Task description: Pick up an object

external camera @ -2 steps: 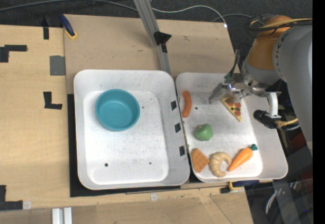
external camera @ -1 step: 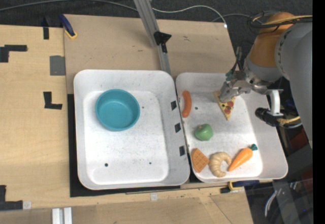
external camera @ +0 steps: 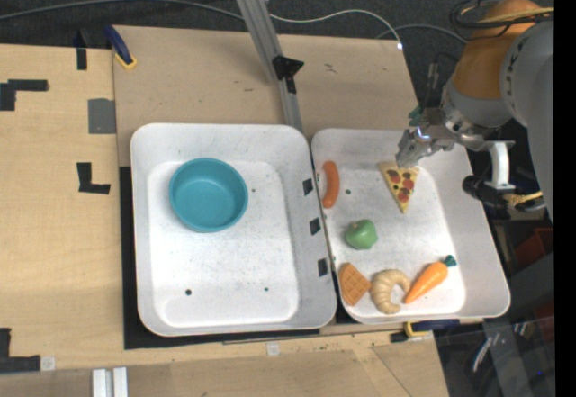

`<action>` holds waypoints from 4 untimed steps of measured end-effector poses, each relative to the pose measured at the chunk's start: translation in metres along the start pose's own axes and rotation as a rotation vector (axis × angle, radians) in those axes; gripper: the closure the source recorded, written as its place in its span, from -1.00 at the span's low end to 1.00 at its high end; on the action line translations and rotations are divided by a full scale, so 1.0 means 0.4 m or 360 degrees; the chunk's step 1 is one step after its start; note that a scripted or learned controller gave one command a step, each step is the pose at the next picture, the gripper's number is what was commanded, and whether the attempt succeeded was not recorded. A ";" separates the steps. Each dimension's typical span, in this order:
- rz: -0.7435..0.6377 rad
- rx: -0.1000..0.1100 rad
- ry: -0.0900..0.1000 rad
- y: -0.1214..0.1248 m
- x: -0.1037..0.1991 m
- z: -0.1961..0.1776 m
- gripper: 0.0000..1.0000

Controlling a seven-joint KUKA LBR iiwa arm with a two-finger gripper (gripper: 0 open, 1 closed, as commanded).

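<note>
The right bin (external camera: pixel 468 233) holds a pizza slice (external camera: pixel 401 185), a sausage (external camera: pixel 330 184), a green apple (external camera: pixel 361 234), a waffle (external camera: pixel 353 284), a croissant (external camera: pixel 389 289) and a carrot (external camera: pixel 426 280). My gripper (external camera: pixel 412 150) hangs over the bin's far side, just above and beside the wide end of the pizza slice. No object shows between its tips. The left bin (external camera: pixel 270 278) holds a blue bowl (external camera: pixel 209 194).
A slanted metal pole (external camera: pixel 261 26) runs down to the gap between the bins at the back. Cables cross the dark floor behind the bench. The arm's grey and orange body (external camera: pixel 504 62) stands at the right edge, beside the right bin.
</note>
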State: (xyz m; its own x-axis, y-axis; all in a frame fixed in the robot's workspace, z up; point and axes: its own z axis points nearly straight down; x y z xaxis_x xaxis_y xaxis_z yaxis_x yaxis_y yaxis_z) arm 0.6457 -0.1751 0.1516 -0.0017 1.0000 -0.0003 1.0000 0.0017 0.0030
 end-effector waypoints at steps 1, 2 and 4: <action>-0.0001 -0.0002 -0.0001 0.027 0.005 -0.125 1.00; 0.0000 -0.0003 -0.0002 0.019 -0.016 -0.258 1.00; -0.0008 0.0006 0.0002 0.055 0.120 -0.305 1.00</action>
State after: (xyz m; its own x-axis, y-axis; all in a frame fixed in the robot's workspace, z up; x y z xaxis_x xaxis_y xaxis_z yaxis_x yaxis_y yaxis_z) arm 0.6674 -0.1270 0.2736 -0.0065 1.0000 0.0010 1.0000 0.0065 -0.0005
